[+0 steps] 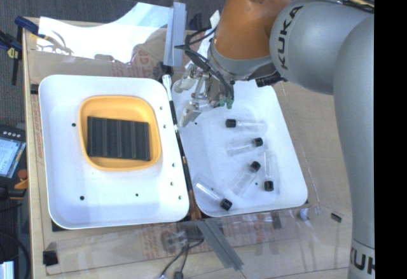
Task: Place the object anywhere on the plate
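Two white bins sit side by side on the bench. The left bin point(57, 163) holds one yellow plate point(119, 133) with a dark ribbed rectangle in its middle. The right bin point(289, 163) serves as the landmark here: the left bin lies just beside its left wall, and the plate is well left of it.

Inside the right bin lie five clear vials with black caps. One vial point(240, 124) lies in the bin's upper middle, cap to the left. A second vial point(247, 145) lies just below it, cap to the right. A third vial point(248, 174) lies slanted in the bin's lower middle, cap at its upper end. A fourth vial point(267, 173) stands nearly lengthwise near the bin's right side, cap at the bottom. A fifth vial point(213, 196) lies slanted at the bin's lower left corner, cap to the lower right.

One arm point(318, 49) reaches in over the bin's upper edge. Its gripper point(202, 95) hangs over the bin's upper left corner; how its jaws stand cannot be told. No vial shows between them. The nearest vial, the first, lies near the gripper, to its lower right and apart from it; the fifth is farthest, well below.
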Available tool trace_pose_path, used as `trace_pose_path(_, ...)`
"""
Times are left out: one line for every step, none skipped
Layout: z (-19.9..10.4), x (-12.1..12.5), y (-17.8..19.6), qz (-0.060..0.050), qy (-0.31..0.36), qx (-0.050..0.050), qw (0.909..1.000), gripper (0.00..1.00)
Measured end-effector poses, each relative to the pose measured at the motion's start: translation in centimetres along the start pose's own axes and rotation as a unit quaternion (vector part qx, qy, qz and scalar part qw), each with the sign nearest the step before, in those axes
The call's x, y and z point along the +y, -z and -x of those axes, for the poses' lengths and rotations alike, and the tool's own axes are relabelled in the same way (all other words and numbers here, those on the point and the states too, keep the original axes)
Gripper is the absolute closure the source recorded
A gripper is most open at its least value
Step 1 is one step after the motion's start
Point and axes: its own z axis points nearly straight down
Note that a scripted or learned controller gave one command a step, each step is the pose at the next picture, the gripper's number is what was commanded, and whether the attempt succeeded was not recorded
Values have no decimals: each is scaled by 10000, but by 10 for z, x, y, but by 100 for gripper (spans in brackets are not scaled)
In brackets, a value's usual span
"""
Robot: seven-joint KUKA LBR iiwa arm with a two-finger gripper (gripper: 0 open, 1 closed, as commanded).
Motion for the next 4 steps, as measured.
trace_pose_path(0,0,0,0,0,0,10000,0)
trace_pose_path(0,0,0,0,1,0,10000,0)
trace_pose_path(0,0,0,0,1,0,10000,0)
trace_pose_path(0,0,0,0,1,0,10000,0)
